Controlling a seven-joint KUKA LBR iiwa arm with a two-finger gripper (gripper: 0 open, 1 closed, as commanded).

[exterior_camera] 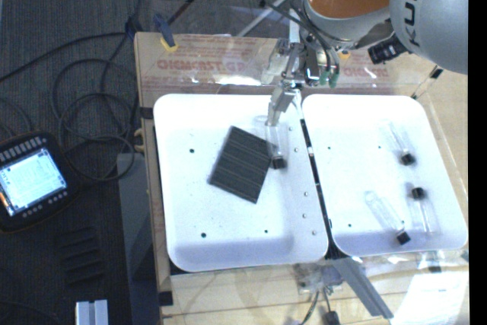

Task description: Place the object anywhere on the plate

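The claw (275, 112) hangs over the left bin (183, 240); I cannot tell its grip. A clear vial (274, 142) lies just at the dark plate's (241, 164) two o'clock. Next: carry it onto the plate.

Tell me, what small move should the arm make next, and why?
Probably shift left over the dark ribbed plate before releasing. The gripper hangs above the left bin, and a clear vial below it lies just off the plate's right edge.
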